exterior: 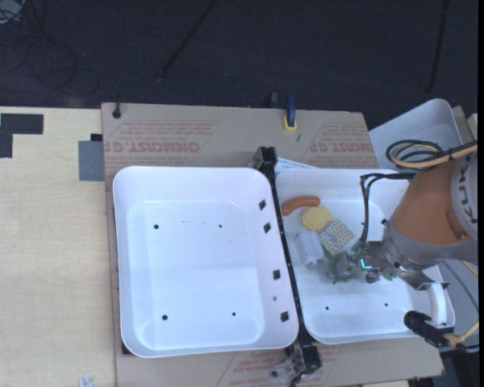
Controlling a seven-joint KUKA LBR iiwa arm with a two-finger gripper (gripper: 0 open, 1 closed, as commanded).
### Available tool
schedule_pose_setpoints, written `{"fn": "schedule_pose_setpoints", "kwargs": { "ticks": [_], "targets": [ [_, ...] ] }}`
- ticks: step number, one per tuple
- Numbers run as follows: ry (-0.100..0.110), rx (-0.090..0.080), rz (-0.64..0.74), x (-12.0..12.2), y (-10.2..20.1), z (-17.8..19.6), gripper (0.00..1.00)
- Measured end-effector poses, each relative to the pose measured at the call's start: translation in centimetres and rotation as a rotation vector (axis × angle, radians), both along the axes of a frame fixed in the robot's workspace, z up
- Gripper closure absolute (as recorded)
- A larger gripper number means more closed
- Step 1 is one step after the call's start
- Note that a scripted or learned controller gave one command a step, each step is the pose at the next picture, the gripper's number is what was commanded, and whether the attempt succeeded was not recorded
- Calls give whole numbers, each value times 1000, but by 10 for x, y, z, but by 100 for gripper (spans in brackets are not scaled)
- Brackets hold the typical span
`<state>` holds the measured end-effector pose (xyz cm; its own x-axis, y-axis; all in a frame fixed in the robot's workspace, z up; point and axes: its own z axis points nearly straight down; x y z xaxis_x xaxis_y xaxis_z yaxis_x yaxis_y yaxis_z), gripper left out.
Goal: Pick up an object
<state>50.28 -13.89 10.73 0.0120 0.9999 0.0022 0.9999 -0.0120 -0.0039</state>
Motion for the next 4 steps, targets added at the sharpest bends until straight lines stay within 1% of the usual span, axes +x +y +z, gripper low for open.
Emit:
{"fn": "schedule_pose_setpoints", "kwargs": {
  "ticks": [1,2,3,4],
  "targets": [
    [-23,-11,14,81,-45,149,0],
    [10,3,12,30,-21,58,0],
    [-9,-5,11,43,5,-2,0],
    [1,1,15,32,56,-21,0]
  ]
}}
